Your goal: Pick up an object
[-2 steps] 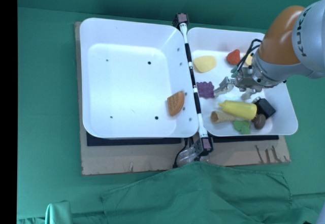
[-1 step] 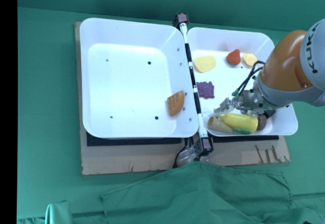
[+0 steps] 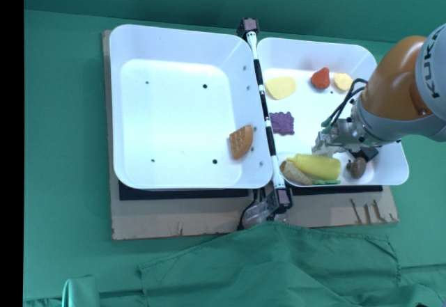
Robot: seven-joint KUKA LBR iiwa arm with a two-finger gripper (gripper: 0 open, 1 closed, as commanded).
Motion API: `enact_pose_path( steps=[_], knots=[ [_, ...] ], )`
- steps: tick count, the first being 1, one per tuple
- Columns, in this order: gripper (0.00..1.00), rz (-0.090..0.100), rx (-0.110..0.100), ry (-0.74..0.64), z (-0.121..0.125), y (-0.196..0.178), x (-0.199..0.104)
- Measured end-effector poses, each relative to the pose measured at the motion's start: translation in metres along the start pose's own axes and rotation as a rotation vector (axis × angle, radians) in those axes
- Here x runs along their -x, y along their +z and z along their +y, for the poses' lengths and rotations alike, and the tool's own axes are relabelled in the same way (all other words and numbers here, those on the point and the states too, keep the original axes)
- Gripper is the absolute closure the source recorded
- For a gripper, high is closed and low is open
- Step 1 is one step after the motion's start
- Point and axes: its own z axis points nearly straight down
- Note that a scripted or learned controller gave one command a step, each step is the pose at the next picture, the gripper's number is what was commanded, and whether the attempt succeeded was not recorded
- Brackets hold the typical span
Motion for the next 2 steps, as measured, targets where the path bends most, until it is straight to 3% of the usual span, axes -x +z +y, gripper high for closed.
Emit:
enact_pose_path(
  steps=[1, 2],
  knots=[
    [1.00, 0.008, -0.013, -0.013, 0.0691, -0.0859, -0.0477],
    [0.00, 0.008, -0.026, -0.005, 0.0649, -0.0812, -0.0439]
  ],
)
